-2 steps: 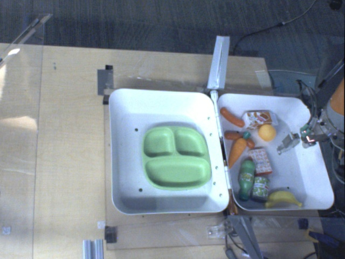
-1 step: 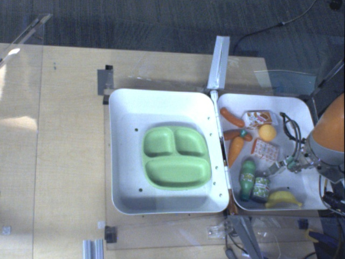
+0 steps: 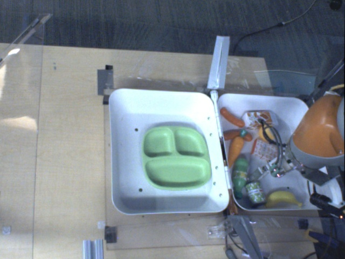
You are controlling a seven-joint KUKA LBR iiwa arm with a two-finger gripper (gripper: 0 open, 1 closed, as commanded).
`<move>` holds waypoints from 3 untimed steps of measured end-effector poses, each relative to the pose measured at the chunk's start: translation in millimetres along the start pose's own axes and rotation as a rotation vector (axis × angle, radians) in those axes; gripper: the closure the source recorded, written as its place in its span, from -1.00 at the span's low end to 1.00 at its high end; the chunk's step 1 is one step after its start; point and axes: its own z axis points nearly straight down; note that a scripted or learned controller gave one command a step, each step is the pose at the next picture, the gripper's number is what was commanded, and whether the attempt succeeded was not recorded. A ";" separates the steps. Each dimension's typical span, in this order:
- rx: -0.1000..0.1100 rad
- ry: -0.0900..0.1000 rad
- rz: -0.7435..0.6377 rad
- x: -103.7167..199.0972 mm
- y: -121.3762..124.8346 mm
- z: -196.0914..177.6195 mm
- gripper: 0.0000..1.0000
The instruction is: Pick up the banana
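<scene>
the pale wooden bench carried two shallow white bins side by side: the left bin and the right bin, their rims nearly touching. a grey metal bar lay behind their junction.

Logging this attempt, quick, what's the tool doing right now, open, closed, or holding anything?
Tool: open or closed cannot be told; it sits over the right bin, above the banana.

A robot arm with a broad, rounded orange band and a smooth grey section just beneath it. Thin black cables loop out beside the wrist, where small metal parts show a tiny red and green light.
</scene>
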 end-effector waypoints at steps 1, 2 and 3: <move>-0.008 -0.006 0.001 -2.5 2.8 -12.2 1.00; 0.005 0.000 0.230 -13.8 19.5 -148.8 1.00; 0.005 0.000 0.230 -13.8 19.4 -148.8 -1.00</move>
